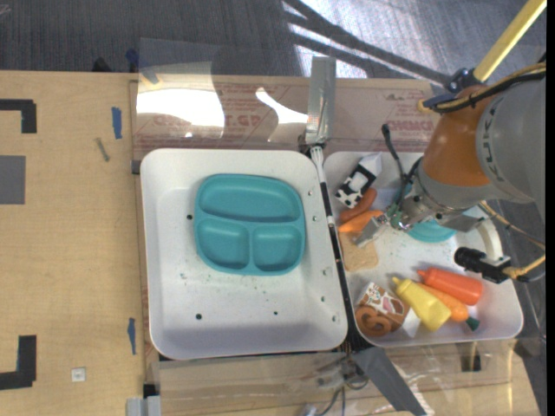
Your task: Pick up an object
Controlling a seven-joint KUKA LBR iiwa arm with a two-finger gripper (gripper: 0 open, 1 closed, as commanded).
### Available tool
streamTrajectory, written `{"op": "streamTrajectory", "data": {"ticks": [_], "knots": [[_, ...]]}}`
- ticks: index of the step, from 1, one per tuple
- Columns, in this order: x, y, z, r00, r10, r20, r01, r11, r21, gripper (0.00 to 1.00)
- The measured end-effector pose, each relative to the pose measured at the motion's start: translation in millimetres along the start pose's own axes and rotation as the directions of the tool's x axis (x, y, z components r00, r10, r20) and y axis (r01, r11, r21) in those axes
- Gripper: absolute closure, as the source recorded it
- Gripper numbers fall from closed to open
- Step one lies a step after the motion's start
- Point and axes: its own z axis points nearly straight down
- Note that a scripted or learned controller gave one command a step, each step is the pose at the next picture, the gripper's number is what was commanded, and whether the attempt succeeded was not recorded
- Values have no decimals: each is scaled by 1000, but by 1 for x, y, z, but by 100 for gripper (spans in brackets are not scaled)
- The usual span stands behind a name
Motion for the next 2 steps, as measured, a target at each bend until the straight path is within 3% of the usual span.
{"op": "streamTrajectory", "data": {"ticks": [1, 2], "knots": [[0, 3, -13, 1000, -3, 6, 3, 1000, -8, 100], [24, 46, -150, 999, -40, 9, 40, 999, -6, 100]]}}
